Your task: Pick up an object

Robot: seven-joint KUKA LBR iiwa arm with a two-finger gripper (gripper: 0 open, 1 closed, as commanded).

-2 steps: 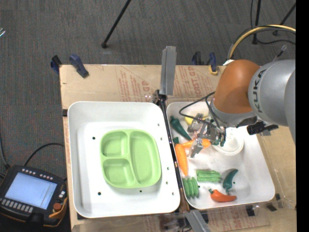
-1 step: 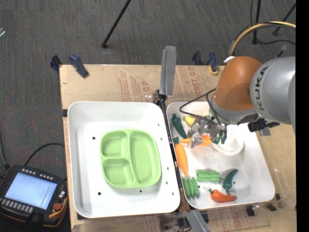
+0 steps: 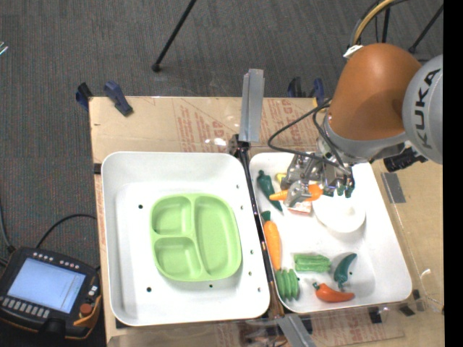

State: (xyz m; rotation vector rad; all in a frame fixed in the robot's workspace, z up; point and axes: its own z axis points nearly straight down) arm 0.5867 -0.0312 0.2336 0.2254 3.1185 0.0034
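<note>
1. Illumination is bright, even and overhead; the two white bins (image 3: 116, 194) read near-white without clipping.
2. Shadows are soft and short, falling just beside the green tray (image 3: 195, 237).
3. A mild glare patch sits on the orange band (image 3: 372, 92).
4. Focus is moderate; small items appear slightly soft and grainy.

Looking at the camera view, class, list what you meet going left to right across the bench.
Teach pendant → green divided plate in the left bin → carrot → white bowl in the right bin.
</note>
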